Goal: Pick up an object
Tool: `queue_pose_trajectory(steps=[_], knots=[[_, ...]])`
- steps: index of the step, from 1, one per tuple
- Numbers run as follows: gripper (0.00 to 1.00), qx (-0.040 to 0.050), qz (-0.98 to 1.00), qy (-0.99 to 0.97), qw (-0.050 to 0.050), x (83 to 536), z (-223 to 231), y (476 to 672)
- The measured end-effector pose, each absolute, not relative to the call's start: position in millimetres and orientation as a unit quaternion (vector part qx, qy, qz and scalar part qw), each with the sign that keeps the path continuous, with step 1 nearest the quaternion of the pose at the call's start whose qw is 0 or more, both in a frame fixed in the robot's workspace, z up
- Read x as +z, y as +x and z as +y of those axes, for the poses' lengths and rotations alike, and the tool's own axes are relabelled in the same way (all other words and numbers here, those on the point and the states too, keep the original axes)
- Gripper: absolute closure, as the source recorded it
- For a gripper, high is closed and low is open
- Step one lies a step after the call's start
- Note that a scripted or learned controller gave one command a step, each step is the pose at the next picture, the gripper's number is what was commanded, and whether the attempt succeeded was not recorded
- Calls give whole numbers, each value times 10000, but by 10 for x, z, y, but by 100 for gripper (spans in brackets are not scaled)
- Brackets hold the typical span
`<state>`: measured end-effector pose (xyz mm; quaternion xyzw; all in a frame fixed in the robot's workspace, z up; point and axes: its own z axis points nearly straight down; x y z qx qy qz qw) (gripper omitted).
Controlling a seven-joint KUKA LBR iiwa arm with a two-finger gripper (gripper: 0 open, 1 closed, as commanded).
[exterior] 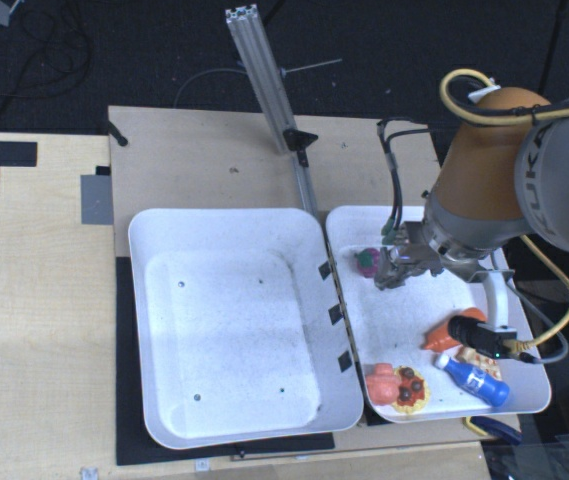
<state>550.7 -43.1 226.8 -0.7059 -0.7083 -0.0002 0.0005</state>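
Nearest me, the blue bottle (474, 380) and the pizza-like toy (402, 387) sit at the right bin's (394, 338) front edge. Farther back, my gripper (388, 271) hovers just beside a small green-purple toy (367, 260). It's probably light, smooth plastic, so I'd pinch across its middle. Can't tell how the gripper is set.

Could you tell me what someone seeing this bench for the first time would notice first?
Probably the grey arm with its orange band, reaching in from the right, with its gripper low over the right bin beside a small green and pink object near that bin's far left corner. Next, the bright cluster at the right bin's near edge: a blue bottle, an orange piece and a red and yellow toy. The left bin looks plain white by contrast.
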Motion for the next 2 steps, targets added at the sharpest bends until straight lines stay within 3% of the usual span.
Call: queue_pose_trajectory(steps=[2], knots=[[100, 0, -7085, -7057, 2, 2397, 658, 5404]])
